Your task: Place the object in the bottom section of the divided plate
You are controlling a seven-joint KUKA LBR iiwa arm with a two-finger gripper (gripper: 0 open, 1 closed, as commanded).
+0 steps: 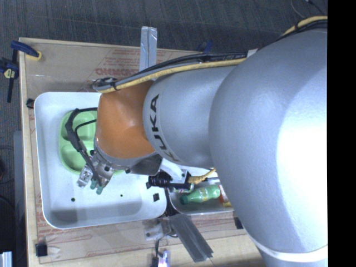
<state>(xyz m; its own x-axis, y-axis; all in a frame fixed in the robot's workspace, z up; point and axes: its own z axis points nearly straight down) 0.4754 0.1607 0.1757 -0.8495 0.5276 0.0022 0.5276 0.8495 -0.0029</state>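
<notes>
Gripper (94,181) hovers at lower edge of lime-green plastic divided plate (69,143) in left white bin (50,204); you cannot tell claw state. Green plastic bottle (201,194) lies in right bin: likely light, stiff, slippery; grasp across middle.

The grey KUKA arm (239,115) enters from the right and extends leftward, its bulk closest to the camera. The orange band (123,124) sits above the wrist (cabling runs along the upper side). The metal two-finger pincer (93,181) points down and to the left, below the wrist.
</notes>
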